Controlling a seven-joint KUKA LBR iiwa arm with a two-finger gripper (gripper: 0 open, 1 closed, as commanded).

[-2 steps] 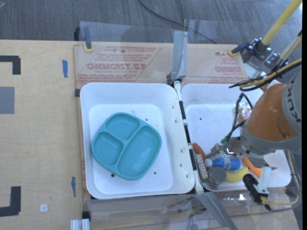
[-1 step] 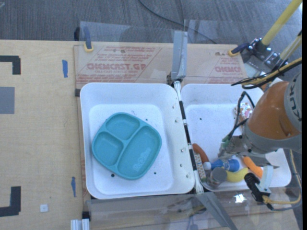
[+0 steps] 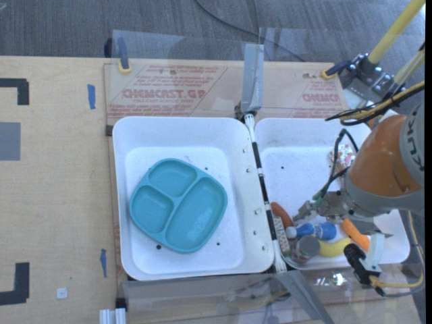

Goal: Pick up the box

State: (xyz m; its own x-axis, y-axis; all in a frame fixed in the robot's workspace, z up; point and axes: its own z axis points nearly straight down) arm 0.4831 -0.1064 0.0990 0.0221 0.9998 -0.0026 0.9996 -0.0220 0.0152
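The grey arm's gripper (image 3: 314, 211) hangs low over clutter at the right bin's (image 3: 297, 137) near edge; its opening cannot be made out. A small patterned box (image 3: 343, 156) lies beyond it, toward the far edge, partly behind the arm.

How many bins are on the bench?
2: the left bin holds a blue tray; the right bin holds small items under the arm, which may hide more.
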